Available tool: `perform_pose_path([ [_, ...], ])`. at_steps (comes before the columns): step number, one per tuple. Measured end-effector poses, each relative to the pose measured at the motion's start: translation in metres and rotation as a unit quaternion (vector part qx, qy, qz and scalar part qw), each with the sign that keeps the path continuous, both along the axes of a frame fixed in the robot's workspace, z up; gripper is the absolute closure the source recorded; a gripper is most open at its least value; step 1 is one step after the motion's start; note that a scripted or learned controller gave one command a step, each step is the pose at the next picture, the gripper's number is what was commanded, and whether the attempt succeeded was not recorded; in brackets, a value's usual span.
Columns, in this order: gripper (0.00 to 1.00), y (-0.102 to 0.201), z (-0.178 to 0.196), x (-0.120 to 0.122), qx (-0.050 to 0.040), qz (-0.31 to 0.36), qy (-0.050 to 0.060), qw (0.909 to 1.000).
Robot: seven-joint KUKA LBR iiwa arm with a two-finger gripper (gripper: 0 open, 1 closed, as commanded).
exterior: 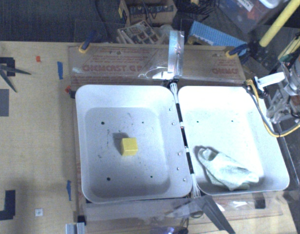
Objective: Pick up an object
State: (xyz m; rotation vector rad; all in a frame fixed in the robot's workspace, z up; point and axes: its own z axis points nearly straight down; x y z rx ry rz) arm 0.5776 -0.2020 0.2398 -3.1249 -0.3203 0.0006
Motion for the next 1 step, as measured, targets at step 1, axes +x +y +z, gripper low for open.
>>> perform_pose_path([
  [1, 1.0, -0.0223, -0.0547, -0.0993, 0.001, 0.018, 0.001, 0.9998],
])
